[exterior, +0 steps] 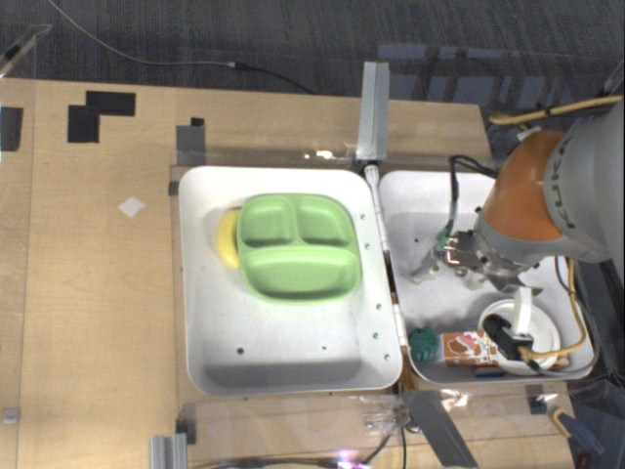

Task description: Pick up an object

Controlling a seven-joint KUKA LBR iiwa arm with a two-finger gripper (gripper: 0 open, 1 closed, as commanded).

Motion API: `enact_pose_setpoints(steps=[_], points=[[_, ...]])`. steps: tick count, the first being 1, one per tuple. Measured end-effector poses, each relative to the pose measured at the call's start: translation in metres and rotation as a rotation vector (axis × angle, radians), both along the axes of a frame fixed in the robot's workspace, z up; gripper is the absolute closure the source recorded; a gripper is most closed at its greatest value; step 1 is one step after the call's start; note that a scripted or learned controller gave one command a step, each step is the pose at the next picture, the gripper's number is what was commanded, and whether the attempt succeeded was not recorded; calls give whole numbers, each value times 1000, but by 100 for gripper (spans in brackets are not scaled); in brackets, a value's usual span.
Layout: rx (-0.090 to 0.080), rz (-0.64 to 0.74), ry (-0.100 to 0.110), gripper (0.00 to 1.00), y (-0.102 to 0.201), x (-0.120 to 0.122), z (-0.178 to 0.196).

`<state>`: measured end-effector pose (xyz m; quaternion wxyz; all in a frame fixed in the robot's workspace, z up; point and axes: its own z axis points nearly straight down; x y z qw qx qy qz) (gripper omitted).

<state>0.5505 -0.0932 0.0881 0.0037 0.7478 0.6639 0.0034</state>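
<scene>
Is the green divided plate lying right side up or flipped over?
Right side up. The green divided plate lies flat in the left bin, its three compartments facing the camera, and it partly covers a yellow object.

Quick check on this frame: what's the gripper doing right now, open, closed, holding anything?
Gripper: low over the right bin, cannot be told whether open or closed; nothing is visibly held.

My arm (576,198) grey, orange band; both bins (283,360) white; divided plate (297,245) light green (yellow thing (227,239) peeking from under); small carton (471,348) red-brown; dark green lump (423,343).
</scene>
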Motion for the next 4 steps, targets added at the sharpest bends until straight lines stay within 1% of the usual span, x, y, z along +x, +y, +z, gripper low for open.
enact_pose_setpoints(steps=[1,2,3,4], points=[[0,45,8,0,-64,1,83],[1,17,0,0,6,7,0],[0,87,8,0,-53,-9,47],[1,195,11,0,10,-13,8]])
